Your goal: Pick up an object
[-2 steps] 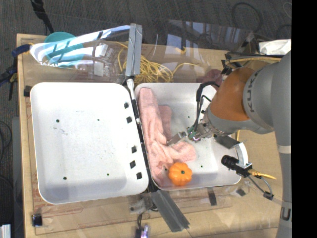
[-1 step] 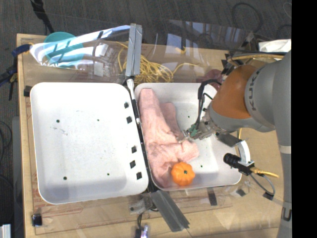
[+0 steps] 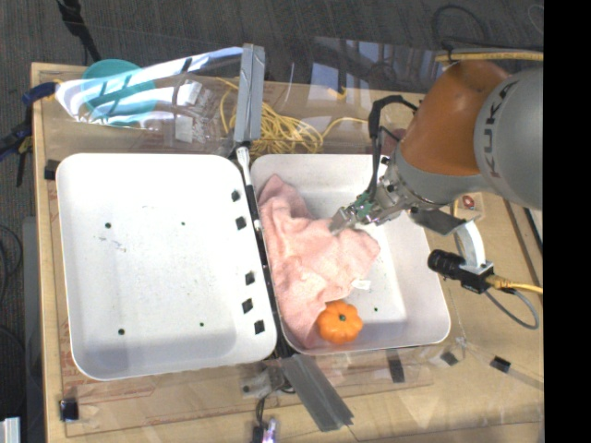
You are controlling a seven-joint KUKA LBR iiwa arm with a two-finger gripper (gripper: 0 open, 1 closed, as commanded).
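Observation:
A crumpled pink cloth (image 3: 305,252) lies in the right bin (image 3: 411,289), spread from its upper left down toward the front. A small orange pumpkin (image 3: 339,323) rests on the cloth's lower edge near the bin's front wall. My gripper (image 3: 349,220) hangs low over the cloth's right edge, its tip at or touching the fabric. From this angle the cloth does not show clearly between the fingers.
The left bin (image 3: 83,247) sits beside the right one, split from it by a dark divider with clips (image 3: 251,266). Behind the bins lie a clear plastic sheet with a teal object (image 3: 115,86) and a tangle of yellow cable (image 3: 277,132).

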